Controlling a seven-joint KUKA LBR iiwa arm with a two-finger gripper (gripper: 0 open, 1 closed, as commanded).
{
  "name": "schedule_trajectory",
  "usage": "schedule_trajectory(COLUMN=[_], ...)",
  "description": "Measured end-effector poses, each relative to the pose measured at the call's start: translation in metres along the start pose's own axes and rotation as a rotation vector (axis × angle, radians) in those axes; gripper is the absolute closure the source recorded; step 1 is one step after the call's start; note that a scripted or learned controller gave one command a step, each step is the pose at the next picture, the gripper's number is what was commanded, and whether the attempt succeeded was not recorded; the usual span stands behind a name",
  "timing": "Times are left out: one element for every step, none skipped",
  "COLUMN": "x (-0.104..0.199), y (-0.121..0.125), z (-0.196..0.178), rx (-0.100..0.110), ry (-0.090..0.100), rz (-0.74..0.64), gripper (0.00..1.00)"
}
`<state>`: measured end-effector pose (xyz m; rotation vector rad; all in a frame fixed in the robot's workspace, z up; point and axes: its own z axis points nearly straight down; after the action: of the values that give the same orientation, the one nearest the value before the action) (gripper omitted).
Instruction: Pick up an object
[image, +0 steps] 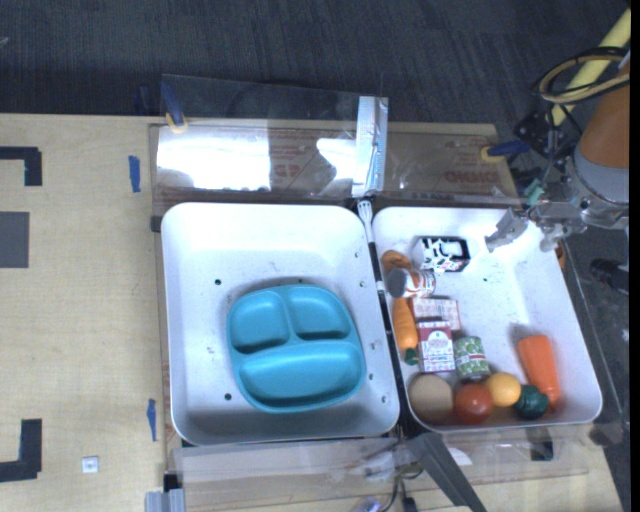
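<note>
My gripper (526, 231) hangs over the back right corner of the right bin (505, 290), open, with nothing between its fingers. Below and left of it lies a black-and-white carton (443, 253). Along the bin's left wall are a brown item (395, 261), a small red-and-white can (421, 281) and an orange carrot (404, 323). Two red-and-white boxes (437, 332) and a green can (470, 357) sit in the middle. At the front lie a beige potato (431, 396), a red tomato (473, 401), a yellow lemon (504, 388), a dark green piece (531, 403) and an orange vegetable (539, 362).
The left bin (200, 250) holds a blue divided plate (295, 346). A clear plastic panel (265, 150) stands behind the bins. Yellow and black cables (575, 80) hang at the top right by the arm.
</note>
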<state>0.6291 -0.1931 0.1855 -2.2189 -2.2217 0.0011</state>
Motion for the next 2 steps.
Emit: schedule_trajectory(x=[0.001, -0.031], y=[-0.061, -0.126], z=[0.037, 0.047], rx=[0.002, 0.000], ry=[0.001, 0.000], rz=[-0.280, -0.342], gripper=[0.00, 0.00])
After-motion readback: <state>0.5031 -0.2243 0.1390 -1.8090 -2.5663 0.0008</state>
